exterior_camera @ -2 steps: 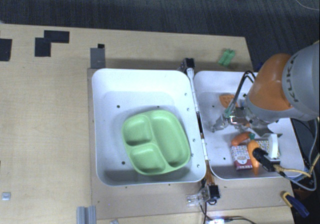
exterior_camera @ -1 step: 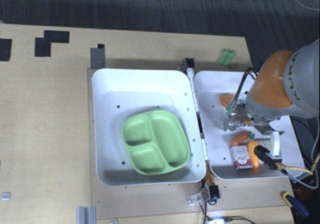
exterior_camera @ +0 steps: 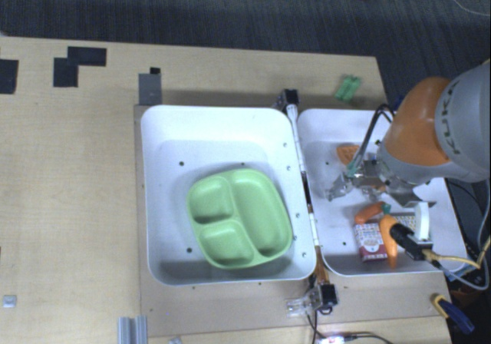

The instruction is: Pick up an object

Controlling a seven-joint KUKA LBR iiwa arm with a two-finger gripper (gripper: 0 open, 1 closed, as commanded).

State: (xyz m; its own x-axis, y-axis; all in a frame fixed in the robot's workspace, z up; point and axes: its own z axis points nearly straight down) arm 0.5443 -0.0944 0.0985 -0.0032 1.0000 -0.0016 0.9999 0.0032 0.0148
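The hand hangs low over the right bin; I cannot tell its state. Near that bin's front edge lies a small red carton, probably light and crushable: best gripped across its narrow sides.

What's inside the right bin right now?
In the right bin, a small red carton lies near the front beside orange pieces, with another orange item further back. The arm covers the bin's right part, so anything beneath it is hidden.
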